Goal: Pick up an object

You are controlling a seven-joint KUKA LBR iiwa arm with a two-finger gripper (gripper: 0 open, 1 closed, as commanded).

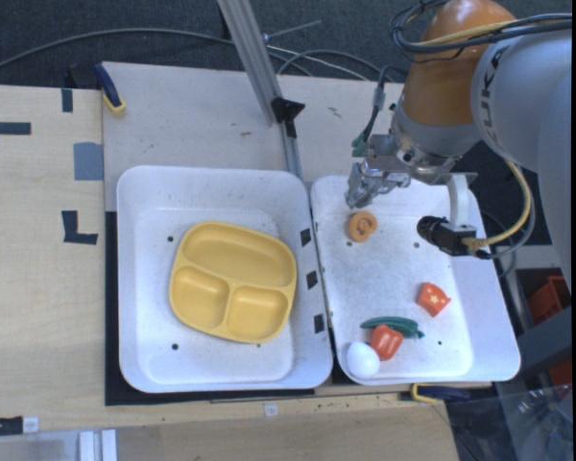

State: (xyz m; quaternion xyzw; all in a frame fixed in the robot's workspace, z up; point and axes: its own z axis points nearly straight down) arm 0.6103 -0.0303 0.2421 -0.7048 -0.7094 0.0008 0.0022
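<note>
The two-finger gripper (362, 188) hung low over the back end of the right-hand white bin (488, 301), and whether it was spread wide or pinched narrow, I could not tell from up there; the slant blurred it into one grey lump. Nothing showed in its grasp, so the pick looked not yet made.

Just below the tool, nearly beneath its tip, lay the small round orange-brown ring-shaped piece (362, 226), flat on the bin floor. That looked the likely target, going by how close the tool sat to it, though whether they touched was hard to say.

Farther out toward the near end sat the small red-orange block (433, 299), and beyond that a red pepper-like toy with a dark green stem (390, 336), with a white egg-shaped ball (363, 358) tucked just beside it in the corner. All well apart from the tool.

Off to the tool's far side, across the divide, the left-hand white bin (134, 286) carried the yellow three-compartment plastic tray (233, 281).

So the approach appeared done; the descent, the squeeze and the lift all appeared to be left.
</note>
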